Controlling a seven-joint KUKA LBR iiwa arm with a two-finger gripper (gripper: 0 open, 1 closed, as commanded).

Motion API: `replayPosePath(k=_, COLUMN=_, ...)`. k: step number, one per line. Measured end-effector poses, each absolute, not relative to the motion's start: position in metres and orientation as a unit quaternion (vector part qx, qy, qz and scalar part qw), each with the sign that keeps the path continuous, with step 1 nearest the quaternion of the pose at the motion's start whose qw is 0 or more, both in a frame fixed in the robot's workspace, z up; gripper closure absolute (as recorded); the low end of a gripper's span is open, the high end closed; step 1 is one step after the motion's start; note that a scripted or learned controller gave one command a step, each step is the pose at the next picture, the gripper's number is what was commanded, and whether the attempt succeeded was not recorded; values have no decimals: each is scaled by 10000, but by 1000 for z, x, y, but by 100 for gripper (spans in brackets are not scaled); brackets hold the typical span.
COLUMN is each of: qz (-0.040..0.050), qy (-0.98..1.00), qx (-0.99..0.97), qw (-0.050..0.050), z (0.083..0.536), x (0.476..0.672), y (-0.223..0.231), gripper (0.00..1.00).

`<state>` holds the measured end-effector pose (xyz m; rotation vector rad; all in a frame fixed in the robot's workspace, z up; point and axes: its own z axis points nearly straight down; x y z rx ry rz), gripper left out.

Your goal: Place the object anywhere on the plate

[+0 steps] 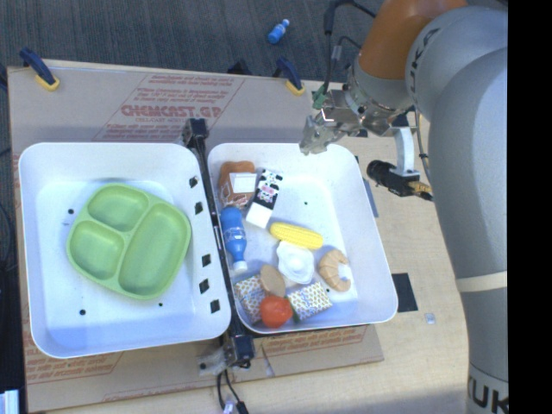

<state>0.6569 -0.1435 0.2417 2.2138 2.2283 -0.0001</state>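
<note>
Right now the gripper, empty with fingers slightly apart, hangs over the right bin's far rim, the toy food below-left, the green plate farther left.

Dark grey carpet beyond cardboard-topped bench

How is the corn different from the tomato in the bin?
The corn is yellow, while the tomato is red. The corn is long and lies on its side; the tomato is round like a ball. The corn sits near the middle of the right bin, and the tomato sits at its front edge. Both are toy foods in the same bin.
</note>
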Motion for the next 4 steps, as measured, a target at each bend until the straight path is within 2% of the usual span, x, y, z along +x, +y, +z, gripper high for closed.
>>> replayPosePath(k=1, qz=-13, qy=7088, qx=7054, qw=-10, z=218, x=591, y=-185, gripper=100)
replayPosePath(k=2, qz=-9, qy=7096, qx=7046, qw=-7, z=164, x=655, y=-193, gripper=100)
replayPosePath(k=3, qz=3, qy=7093, qx=7049, qw=13, z=294, x=657, y=-198, gripper=100)
replayPosePath(k=4, qz=-12, qy=7087, qx=7055, qw=-17, z=187, x=601, y=-150, gripper=100)
